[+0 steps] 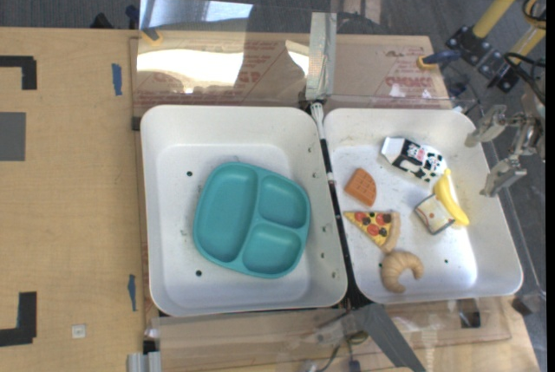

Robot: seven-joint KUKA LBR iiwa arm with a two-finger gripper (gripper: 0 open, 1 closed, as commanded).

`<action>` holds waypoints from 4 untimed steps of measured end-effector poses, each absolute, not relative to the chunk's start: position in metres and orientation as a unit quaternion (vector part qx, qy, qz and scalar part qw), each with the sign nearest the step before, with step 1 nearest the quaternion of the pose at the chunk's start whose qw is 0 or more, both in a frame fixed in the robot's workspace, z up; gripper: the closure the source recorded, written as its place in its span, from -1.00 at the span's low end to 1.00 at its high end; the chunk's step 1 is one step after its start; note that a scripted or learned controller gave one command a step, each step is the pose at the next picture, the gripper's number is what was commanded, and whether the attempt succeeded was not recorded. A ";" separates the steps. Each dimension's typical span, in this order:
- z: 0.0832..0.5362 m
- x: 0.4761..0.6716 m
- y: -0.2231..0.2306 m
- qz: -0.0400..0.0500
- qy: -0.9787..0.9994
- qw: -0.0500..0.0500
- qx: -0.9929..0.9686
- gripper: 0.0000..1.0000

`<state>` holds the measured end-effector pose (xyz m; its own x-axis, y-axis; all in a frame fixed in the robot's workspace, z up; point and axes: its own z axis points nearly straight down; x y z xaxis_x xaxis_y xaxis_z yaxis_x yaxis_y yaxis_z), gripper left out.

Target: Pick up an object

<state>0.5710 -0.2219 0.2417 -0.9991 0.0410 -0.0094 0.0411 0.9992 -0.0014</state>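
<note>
You had the hand [507,155] at the right bin's [499,266] far-right rim; whether it was released or clenched could not be told. The banana [450,198] touched the small box [432,214], near the milk carton [414,159]. A descent there risked striking the rim or nudging both items.

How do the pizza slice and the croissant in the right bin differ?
The pizza slice is a flat triangle, yellow with red and dark toppings; the croissant is a plump, curved, plain tan piece. The pizza slice lies nearer the bin's left wall; the croissant lies nearer its front edge. Both look like toy food in the right bin.
</note>
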 end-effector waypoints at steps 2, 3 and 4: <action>0.208 0.481 -0.224 0.000 0.996 0.001 0.090 -1.00; 0.196 0.480 -0.223 0.000 0.993 0.001 0.115 -1.00; 0.193 0.480 -0.223 0.000 0.980 0.001 0.197 -1.00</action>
